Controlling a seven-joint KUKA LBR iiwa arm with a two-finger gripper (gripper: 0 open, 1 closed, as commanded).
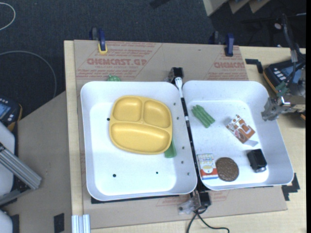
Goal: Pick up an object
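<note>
On my feed the left white plastic bin (97,144) carries a yellow three-compartment plate (141,124), a green piece (170,151) poking from its near right edge. The right white bin (277,149) holds a green ridged block (202,116) far left, a red-and-white packet (241,128), a black block (256,160), a brown disc (227,169) and a small printed card (206,163). The end effector (276,107) sits over that bin's right rim; I cannot tell its opening.
</note>
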